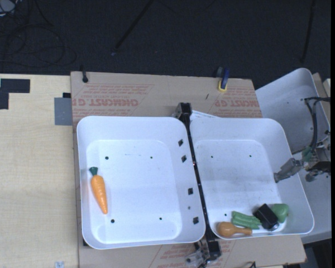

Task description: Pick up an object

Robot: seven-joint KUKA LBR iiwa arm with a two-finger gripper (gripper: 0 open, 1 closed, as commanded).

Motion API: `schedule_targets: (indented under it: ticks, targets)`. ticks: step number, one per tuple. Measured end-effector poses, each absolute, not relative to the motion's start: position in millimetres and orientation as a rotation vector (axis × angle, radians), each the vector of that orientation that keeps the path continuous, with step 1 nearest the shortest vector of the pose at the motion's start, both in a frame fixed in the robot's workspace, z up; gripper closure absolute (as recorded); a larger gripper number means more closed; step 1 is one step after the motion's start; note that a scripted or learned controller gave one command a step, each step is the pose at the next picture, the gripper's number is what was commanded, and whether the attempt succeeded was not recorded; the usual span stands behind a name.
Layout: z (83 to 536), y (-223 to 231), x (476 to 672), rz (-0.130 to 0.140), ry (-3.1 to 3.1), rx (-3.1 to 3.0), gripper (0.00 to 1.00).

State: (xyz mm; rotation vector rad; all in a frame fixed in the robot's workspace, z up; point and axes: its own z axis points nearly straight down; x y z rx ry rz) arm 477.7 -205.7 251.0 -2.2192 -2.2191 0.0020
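Gripper (295, 170) at three o'clock over right bin (243, 133), finger state unclear; carrot (99, 191) at nine o'clock in left bin (128, 128)

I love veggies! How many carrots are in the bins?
1. The carrot lies near the left wall of the left bin. Toys piled in the right bin's near corner could hide more.

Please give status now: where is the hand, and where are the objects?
Hand at right bin's right edge, holding nothing. Carrot alone in left bin. Green pieces, black block, orange piece crowded in right bin's near corner.
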Motion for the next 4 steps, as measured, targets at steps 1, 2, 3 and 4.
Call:
schedule_targets:
  ticks: [1,2,3,4]
  targets:
    - [235,-145,530.8,-0.001,-2.228,-2.212,0.00]
    - [89,-116,591.1,0.009,-2.218,-2.209,0.00]
    - [87,-80,645.8,-0.003,-2.227,-2.215,0.00]
    - [97,-82,643.4,0.005,-2.223,-2.215,1.00]
